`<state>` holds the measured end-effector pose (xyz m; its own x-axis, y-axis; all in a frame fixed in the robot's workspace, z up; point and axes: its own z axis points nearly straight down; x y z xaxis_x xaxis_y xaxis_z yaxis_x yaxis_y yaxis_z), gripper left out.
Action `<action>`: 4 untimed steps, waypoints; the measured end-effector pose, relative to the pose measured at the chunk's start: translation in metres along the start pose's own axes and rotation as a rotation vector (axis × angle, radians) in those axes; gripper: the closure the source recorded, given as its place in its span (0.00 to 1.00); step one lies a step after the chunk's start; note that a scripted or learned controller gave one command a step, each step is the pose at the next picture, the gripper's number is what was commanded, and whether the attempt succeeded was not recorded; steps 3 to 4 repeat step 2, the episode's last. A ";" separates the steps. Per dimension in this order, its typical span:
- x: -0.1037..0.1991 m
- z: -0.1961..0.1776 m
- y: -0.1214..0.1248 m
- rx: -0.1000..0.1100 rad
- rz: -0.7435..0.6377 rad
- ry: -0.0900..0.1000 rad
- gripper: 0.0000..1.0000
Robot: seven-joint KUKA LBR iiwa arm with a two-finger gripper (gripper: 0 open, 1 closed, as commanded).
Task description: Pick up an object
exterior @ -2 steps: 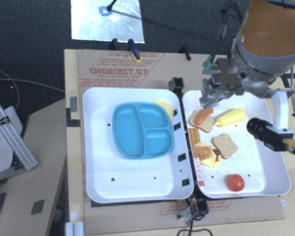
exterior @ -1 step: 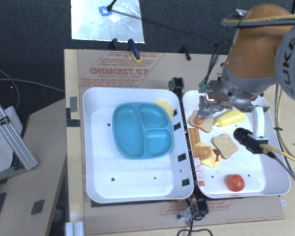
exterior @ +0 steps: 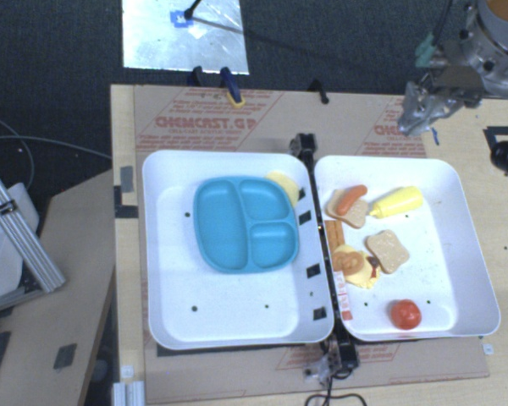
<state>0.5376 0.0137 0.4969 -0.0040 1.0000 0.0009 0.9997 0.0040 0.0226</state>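
Note:
The right bin point(exterior: 457, 252) holds toy food: a hot dog in a bun point(exterior: 348, 204), a yellow mustard bottle point(exterior: 396, 200), a slice of toast point(exterior: 387, 249), a small sandwich piece with yellow cheese point(exterior: 354, 268) and a red tomato point(exterior: 405, 314). My gripper point(exterior: 416, 111) hangs high above the bench, beyond the right bin's far edge, well apart from all the food. Nothing shows between its fingers.
The left bin point(exterior: 173, 303) holds a blue divided plate point(exterior: 244, 224) with a yellow item point(exterior: 284, 183) at its far right corner. A black clip row point(exterior: 315, 235) runs along the seam between the bins. A metal sheet point(exterior: 184, 22) lies beyond the bench.

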 end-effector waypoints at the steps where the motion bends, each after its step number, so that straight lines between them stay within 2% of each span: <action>1: -0.066 0.111 -0.050 0.032 0.011 -0.002 1.00; 2: -0.155 0.022 -0.047 0.010 0.011 -0.007 1.00; 4: -0.155 0.022 -0.047 0.010 0.011 -0.007 1.00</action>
